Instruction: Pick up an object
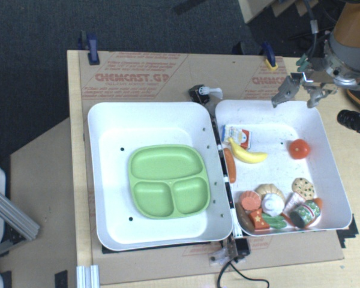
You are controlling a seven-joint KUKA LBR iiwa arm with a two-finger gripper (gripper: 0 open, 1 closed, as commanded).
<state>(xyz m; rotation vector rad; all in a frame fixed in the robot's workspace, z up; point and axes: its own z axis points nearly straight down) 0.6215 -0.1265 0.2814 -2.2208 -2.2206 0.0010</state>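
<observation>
Cardboard-topped bench [138,77], pincer [299,95] spread open and empty above right bin's [324,131] far rim.

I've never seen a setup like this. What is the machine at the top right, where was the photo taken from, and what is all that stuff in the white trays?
One camera looks down at a slant on a bench. The machine at the right is a robot arm; its claw, with two fingers spread apart, hangs over the far edge of the right bin and holds nothing. Its job is to pick something up. The left bin holds a green divided plate. The right bin holds toy food: a banana, a small carton, a tomato, a cookie, a sausage-like piece by the near wall, and a jumbled pile in the front corner.
</observation>
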